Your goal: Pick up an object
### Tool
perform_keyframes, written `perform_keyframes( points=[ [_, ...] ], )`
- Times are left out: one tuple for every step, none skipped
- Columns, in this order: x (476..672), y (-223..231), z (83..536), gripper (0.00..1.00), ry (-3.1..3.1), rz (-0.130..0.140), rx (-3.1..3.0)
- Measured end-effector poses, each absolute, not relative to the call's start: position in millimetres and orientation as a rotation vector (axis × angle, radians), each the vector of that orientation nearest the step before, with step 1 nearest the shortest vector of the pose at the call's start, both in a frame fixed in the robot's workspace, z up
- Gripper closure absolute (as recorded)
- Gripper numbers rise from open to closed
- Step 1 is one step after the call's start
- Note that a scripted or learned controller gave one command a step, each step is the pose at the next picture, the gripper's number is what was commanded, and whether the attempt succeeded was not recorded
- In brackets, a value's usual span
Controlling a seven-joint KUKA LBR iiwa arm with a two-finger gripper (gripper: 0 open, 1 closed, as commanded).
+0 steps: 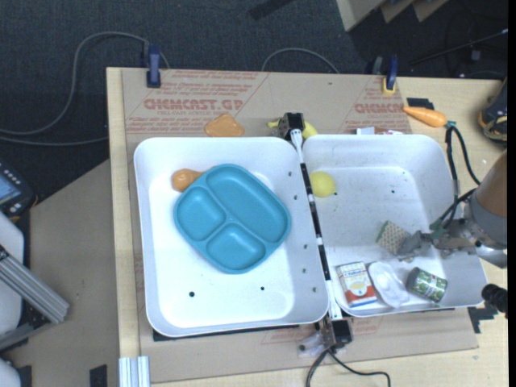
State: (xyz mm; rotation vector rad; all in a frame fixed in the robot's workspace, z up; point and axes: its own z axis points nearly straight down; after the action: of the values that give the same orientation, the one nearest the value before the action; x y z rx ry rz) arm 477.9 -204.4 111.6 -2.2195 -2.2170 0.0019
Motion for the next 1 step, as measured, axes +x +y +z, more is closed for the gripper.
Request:
perform_keyframes(
  points=[
    [553.2, -201.8, 102.5, 0.00, -2.231, -0.004, -2.221]
  ],
)
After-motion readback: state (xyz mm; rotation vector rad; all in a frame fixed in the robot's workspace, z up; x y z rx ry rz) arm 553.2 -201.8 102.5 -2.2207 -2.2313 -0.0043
